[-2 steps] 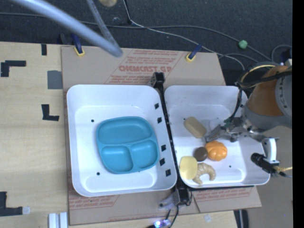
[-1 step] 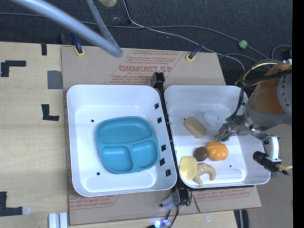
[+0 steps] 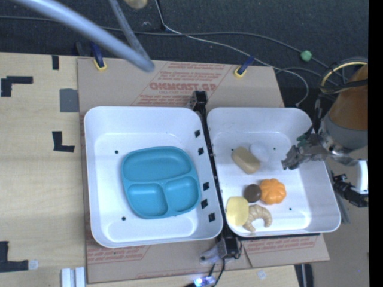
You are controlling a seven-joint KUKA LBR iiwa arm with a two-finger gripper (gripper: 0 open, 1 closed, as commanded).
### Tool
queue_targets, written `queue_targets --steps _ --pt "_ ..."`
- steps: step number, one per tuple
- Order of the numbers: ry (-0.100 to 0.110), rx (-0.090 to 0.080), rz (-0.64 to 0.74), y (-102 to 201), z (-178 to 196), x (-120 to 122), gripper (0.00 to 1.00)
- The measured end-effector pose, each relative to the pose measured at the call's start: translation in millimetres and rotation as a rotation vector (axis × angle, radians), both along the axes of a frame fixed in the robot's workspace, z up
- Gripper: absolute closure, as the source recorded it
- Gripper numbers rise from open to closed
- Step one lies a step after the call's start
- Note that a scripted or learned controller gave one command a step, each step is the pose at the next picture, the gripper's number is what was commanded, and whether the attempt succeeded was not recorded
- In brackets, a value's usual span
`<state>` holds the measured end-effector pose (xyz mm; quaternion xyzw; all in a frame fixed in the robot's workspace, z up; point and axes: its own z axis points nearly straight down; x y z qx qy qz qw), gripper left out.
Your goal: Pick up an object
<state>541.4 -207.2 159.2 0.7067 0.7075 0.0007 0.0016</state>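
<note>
I am on the approach: my end effector hangs over the right bin, its grip state unclear. The tan block lies nearest; I must descend there.

Dark floor beyond wooden bench

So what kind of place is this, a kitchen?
More likely a robot test bench: two white bins taped onto cardboard, toy food like a small orange pumpkin, and a robot arm reaching in.
</note>
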Motion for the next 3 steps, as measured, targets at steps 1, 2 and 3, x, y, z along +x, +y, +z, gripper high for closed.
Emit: queue_targets --steps 1,2,3 --pt "-0.002 0.0 0.001 6.7 61.3 -0.8 1.0" --pt "0.0 -0.001 0.001 6.9 114.2 0.2 1.0" --pt "0.002 0.002 0.006 62.8 117.7 9.8 1.0"
